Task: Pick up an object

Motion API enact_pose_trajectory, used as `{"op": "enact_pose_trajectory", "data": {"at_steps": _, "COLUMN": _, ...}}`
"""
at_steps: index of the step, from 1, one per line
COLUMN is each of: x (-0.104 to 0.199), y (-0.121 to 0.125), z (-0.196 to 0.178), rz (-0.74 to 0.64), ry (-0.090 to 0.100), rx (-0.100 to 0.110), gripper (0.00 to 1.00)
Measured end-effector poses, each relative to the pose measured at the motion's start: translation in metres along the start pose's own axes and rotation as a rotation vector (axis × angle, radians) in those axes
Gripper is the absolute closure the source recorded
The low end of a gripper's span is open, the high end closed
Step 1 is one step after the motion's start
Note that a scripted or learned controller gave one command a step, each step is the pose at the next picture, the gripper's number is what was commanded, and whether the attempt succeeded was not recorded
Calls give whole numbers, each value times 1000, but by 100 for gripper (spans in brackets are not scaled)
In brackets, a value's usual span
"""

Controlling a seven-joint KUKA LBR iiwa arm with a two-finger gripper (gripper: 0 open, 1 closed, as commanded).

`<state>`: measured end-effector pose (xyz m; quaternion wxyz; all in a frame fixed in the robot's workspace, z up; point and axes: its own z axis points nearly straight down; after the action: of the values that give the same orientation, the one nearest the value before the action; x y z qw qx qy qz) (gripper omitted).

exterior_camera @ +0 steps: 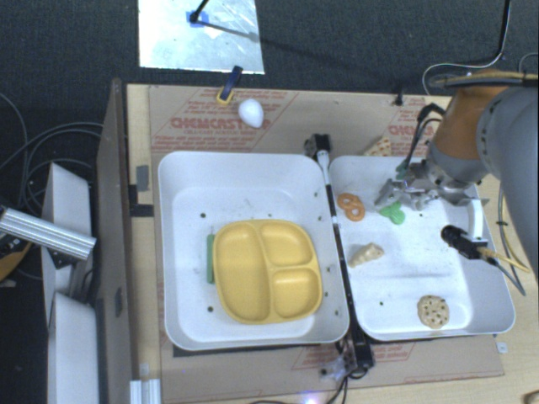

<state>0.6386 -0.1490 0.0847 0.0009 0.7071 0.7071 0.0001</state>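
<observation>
Clearance is slight: the green piece (392, 215) lies in the right bin (497, 305) just down-left of the end effector (407, 194), perhaps touching it. Whether the end effector is apart or together I cannot tell.

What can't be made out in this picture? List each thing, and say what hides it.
- Flat green strip in the left white bin: mostly hidden beneath the yellow divided plastic plate, camera view.
- Small green plastic piece: too small to identify. It sits right by the claw, so contact cannot be judged.
- Grey arm: cut off by the right edge.
</observation>
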Motion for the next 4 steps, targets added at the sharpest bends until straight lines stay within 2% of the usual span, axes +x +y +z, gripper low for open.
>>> {"op": "enact_pose_trajectory", "data": {"at_steps": 1, "x": 1, "y": 3, "z": -14, "rz": -5, "ry": -1, "rx": -9, "gripper": 100}}
{"op": "enact_pose_trajectory", "data": {"at_steps": 2, "x": 1, "y": 3, "z": -13, "rz": -5, "ry": -1, "rx": -8, "gripper": 0}}
{"op": "enact_pose_trajectory", "data": {"at_steps": 3, "x": -19, "y": -16, "z": 0, "rz": 1, "ry": 0, "rx": 1, "gripper": 0}}
{"op": "enact_pose_trajectory", "data": {"at_steps": 4, "x": 67, "y": -65, "z": 1, "rz": -9, "ry": 6, "rx": 5, "gripper": 0}}
